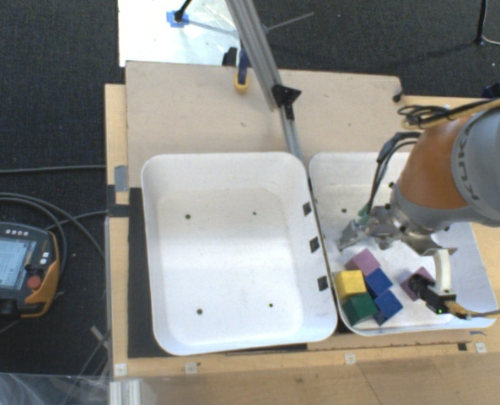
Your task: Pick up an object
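Several small blocks lie in the near part of the right bin (pixel 338 180): a light purple block (pixel 363 261), a yellow one (pixel 349 282), a green one (pixel 359 307), two blue ones (pixel 378 279) (pixel 389 305), and a dark purple one (pixel 420 280). My gripper (pixel 357 233) hangs low over the right bin, just above and to the left of the light purple block. The orange-banded wrist (pixel 427 171) covers most of it. Nothing is seen held in it.
The left bin (pixel 161 175) lies beside the right one, joined by black clips (pixel 314 243). A slanted metal pole (pixel 262 53) crosses the back of the bench. A teach pendant (pixel 9 264) sits on the floor at the left.
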Controlling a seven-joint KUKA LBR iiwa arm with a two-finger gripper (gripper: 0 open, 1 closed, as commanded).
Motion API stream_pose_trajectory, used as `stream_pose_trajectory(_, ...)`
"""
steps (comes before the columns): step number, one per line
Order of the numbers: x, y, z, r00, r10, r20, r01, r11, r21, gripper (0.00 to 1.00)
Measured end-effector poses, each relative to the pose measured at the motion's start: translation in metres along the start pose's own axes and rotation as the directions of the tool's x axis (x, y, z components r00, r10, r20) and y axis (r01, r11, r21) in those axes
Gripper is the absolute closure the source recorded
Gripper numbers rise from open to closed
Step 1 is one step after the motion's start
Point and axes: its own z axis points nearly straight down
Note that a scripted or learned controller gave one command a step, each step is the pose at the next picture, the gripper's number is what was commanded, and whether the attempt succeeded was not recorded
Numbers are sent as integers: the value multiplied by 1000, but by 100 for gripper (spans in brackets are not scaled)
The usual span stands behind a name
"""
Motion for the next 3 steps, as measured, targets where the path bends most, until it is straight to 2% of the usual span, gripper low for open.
stream_pose_trajectory(1, 10, -43, 12, 1000, 2, -1, -2, 1000, 7, 0)
stream_pose_trajectory(3, 10, -42, 11, 1000, 2, 0, -2, 1000, 3, 0)
